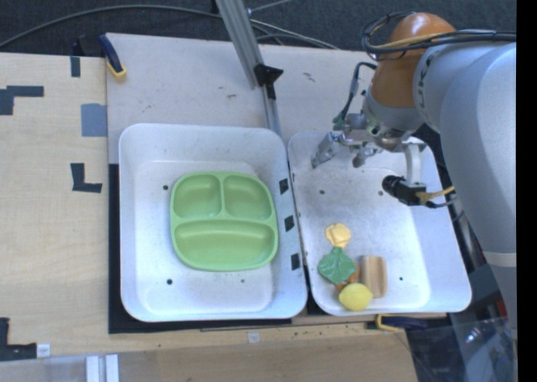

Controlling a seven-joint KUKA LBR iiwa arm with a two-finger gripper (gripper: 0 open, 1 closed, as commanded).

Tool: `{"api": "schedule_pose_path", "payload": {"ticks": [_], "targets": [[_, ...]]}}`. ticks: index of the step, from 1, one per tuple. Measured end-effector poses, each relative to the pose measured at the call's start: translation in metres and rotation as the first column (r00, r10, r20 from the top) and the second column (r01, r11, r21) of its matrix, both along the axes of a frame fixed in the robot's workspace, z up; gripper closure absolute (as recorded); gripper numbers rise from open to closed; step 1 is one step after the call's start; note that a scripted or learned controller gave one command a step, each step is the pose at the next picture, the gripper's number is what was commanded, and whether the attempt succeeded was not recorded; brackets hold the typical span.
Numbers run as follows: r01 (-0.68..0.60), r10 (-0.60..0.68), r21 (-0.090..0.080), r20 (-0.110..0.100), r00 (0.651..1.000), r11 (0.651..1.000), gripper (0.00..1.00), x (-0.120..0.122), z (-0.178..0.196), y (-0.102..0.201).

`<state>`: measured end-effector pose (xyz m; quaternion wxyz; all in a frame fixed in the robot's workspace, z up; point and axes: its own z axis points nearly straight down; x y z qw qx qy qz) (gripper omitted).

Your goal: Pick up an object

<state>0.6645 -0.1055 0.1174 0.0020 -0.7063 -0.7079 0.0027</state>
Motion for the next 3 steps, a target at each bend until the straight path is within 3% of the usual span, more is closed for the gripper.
{"api": "schedule_pose_path", "payload": {"ticks": [1, 2, 3], "targets": [[-0.001, 0.001, -0.001, 0.003, 1.000, 1.000, 0.00, -0.001, -0.031, 0.001], [-0.003, 0.003, 0.000, 0.004, 1.000, 1.000, 1.00, 0.000, -0.019, 0.002], [0.000, 0.000, 0.001, 0.010, 1.000, 1.000, 1.00, 0.007, 0.026, 0.003]]}}
